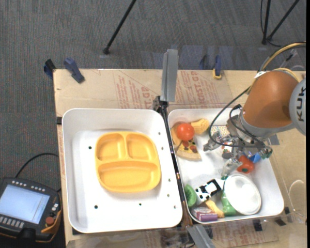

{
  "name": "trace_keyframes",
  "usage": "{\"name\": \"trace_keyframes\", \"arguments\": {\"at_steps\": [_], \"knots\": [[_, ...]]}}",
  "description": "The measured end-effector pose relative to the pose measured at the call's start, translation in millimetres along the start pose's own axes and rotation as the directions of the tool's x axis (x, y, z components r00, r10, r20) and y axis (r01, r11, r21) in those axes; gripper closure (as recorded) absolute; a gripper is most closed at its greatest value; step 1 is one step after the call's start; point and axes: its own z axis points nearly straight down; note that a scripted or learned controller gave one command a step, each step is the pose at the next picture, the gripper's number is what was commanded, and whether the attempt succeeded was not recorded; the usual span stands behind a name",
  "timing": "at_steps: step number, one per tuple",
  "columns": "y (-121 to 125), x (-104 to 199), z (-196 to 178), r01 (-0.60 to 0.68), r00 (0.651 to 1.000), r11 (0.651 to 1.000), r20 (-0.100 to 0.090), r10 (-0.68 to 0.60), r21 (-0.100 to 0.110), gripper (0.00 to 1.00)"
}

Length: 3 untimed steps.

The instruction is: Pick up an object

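My gripper (236, 161) hangs low over the right bin (277, 190), under the orange band of the arm (268, 99). A small red object (246, 165) lies right beside it, touching or nearly touching its right side; whether it is held is hidden by the wrist. Just below stands a white bowl (243, 194). A red tomato (185, 131) rests on a pizza slice (188, 151) at the bin's left, with a yellow piece (200, 125) beside them.
The left bin (77, 200) holds a yellow divided plate (127, 161). Along the right bin's front edge lie a green item (190, 194), a black-and-white toy (208, 190) and a purple piece (205, 216). A teach pendant (23, 205) sits on the floor at left.
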Motion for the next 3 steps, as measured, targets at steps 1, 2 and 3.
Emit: {"name": "trace_keyframes", "arguments": {"at_steps": [1,2,3], "knots": [[-39,40,0,0.172,0.985,0.985,0.001,-0.172,0.001,0.0],[-10,1,1,0.291,0.957,0.957,0.0,-0.291,-0.001,0.0],[-10,0,-9,0.286,0.958,0.958,0.005,-0.286,-0.001,1.0]]}}
